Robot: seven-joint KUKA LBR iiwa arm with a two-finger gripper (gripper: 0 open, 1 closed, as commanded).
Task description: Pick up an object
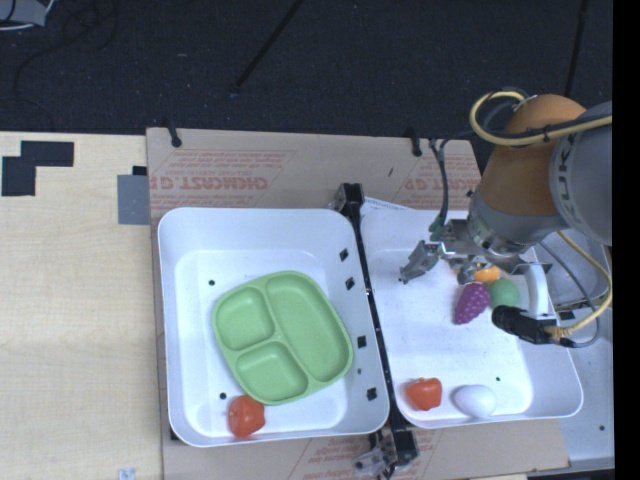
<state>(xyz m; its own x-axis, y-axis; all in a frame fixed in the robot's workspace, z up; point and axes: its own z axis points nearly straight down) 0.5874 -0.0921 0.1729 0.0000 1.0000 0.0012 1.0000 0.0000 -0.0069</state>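
From the camera above the worktop (80, 268) I see two white bins side by side. In the left bin (190, 238) lies a green divided plate (282, 336), tilted a little, and a red-orange fruit (246, 415) sits just beside its lower left corner, near the front wall. The arm (535, 173) comes in from the right over the right bin (400, 338), with its orange band high near the wrist. The tool (432, 258) hangs over the back part of this bin; its fingers (416, 266) stand spread, and I see nothing between them. Just to the right of the tool lies a purple bunch of grapes (471, 302); its long axis runs from upper right to lower left, with the narrow end pointing toward the front of the bin. Touching it at the upper right are a small orange piece (487, 275) and a green piece (505, 292), partly hidden by the wrist. Near the front wall rest a red pepper-like fruit (424, 393) and a white egg (475, 400), just beside each other.
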